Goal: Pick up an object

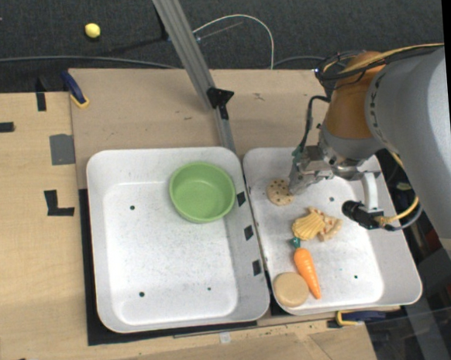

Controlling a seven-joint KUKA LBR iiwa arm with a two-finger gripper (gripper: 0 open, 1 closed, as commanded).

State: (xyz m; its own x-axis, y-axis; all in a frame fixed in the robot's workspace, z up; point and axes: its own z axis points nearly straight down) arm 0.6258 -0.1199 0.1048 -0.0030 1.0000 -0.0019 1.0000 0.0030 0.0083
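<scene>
In the right bin (389, 287) lie a round tan cookie (279, 192), a yellow ridged piece (314, 225), an orange carrot (306, 271) with a green top, and a tan round disc (291, 290) at the front. My gripper (297, 178) hangs low over the bin's back part, right beside the cookie and touching or nearly touching its right edge. The orange band of the arm (352, 111) rises behind it. A green bowl (202, 191) sits in the left bin (129, 245) near its back right corner.
A grey slanted pole (192, 57) crosses above the left bin's back edge. A black cable connector (362, 213) hangs over the right bin's right side. A small yellow ball (92, 30) lies on the dark floor far back left.
</scene>
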